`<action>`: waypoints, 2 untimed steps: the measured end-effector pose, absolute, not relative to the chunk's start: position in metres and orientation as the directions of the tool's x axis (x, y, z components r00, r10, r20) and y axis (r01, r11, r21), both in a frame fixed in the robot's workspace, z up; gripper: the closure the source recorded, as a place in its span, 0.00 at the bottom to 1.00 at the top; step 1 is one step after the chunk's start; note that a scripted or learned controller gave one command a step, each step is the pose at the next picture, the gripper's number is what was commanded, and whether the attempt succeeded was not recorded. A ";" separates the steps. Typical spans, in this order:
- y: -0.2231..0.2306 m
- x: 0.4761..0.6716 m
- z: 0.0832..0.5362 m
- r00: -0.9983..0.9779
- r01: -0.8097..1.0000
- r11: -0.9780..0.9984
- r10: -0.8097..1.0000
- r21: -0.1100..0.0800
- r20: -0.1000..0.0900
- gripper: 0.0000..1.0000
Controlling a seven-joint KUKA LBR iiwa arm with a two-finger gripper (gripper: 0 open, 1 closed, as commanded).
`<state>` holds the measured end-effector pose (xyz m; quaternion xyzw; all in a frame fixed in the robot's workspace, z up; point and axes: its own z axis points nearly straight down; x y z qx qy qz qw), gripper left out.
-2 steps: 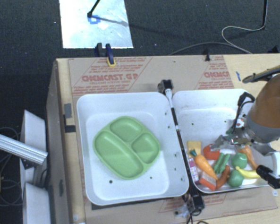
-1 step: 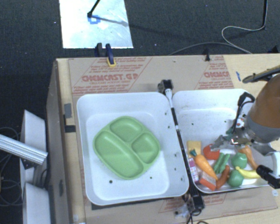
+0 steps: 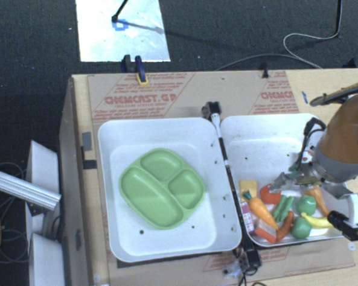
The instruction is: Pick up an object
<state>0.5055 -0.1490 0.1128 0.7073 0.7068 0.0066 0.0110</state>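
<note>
hidden: arm (image 3: 348, 141) comes in from the right, cut off by the frame edge; its bulk covers the right side of the right bin (image 3: 263, 134).
hard to read: the toy pile (image 3: 283, 214) in the right bin's near corner is a jumble, pieces overlap, several can't be identified.
hand: hand (image 3: 290, 180) sits low over the pile's far edge, pointing left. Metal fingers are a blur against the white bin; can't tell if apart or together, can't see anything between them.
contact: tip is just beside a red piece (image 3: 270, 195); touching or not, can't tell.
pile contents: orange carrot (image 3: 262, 211) at the left, green stick (image 3: 283, 207) in the middle, green round piece (image 3: 305, 205), yellow banana (image 3: 317, 221) at the near right, yellow block (image 3: 248, 188) at the far left.
pile location: near right part of the right bin, against its near wall.
left bin: left bin (image 3: 115, 143) holds a green divided plate (image 3: 162, 187), lying flat, about centred.
surface: brown board (image 3: 140, 96) under both bins, red print on it; bins sit side by side, touching along the middle.
</note>
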 end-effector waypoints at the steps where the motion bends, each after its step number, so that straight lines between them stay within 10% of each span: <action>1: -0.149 0.505 0.113 0.001 1.000 -0.001 1.000 0.025 -0.006 0.00; 2: -0.149 0.505 0.113 0.002 1.000 -0.001 1.000 0.025 -0.006 0.00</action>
